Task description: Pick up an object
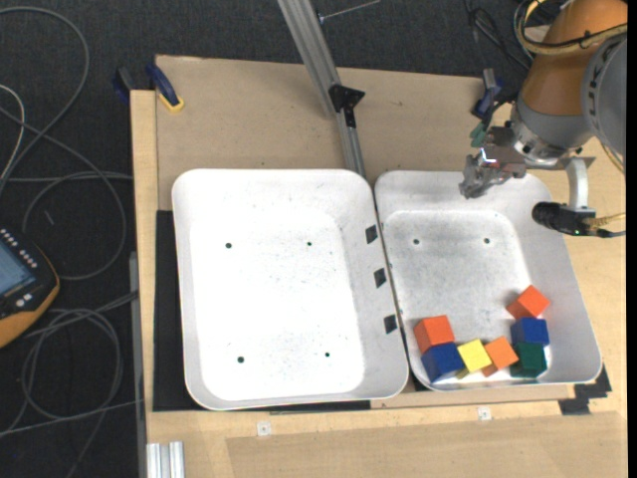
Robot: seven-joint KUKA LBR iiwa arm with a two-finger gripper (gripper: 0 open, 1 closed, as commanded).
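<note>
Several small blocks lie clustered in the near right corner of the right bin [438, 207]: an orange block [432, 331], a blue block [444, 361], a yellow block [474, 355], a small orange one [501, 353], a green block [530, 361], a blue block [531, 332] and an orange block [530, 302]. My gripper [482, 182] hangs over the far rim of the right bin, well away from the blocks, and nothing shows between its fingers.
The left bin [199, 207] sits beside the right one, with black clips [378, 277] along the shared edge. A grey metal pole [318, 58] slants down to the bins' far junction. Cables and a handheld pendant [20, 282] lie on the floor at left.
</note>
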